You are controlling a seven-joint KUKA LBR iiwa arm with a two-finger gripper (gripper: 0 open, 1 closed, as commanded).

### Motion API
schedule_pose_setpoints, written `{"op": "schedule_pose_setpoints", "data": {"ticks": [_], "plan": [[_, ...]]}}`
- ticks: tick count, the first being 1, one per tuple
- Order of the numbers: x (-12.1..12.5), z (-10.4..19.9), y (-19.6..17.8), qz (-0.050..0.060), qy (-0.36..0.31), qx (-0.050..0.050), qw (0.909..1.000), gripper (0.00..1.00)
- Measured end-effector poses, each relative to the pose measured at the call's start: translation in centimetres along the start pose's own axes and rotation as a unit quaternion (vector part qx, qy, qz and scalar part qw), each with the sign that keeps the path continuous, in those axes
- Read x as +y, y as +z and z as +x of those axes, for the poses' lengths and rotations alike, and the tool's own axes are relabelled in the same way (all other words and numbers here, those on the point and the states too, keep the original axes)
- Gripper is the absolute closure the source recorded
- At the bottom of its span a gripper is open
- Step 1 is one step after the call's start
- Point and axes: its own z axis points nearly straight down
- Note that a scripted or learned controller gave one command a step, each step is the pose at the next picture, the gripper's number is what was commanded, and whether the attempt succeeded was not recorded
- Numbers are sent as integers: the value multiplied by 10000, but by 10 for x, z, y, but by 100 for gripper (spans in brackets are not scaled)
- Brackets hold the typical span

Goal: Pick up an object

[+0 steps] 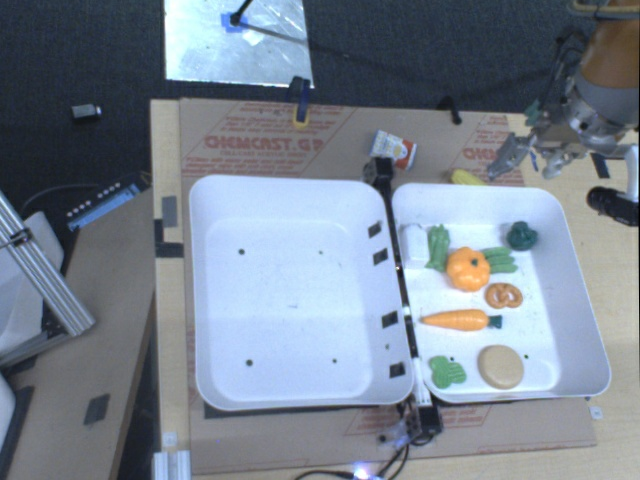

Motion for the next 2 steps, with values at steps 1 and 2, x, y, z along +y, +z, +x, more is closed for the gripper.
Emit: {"op": "schedule_pose_setpoints", "data": {"ticks": [1,2], "plan": [[-59,10,93,44,11,13,10000,0],[-41,43,155,-32,20,-19,10000,0]]}}
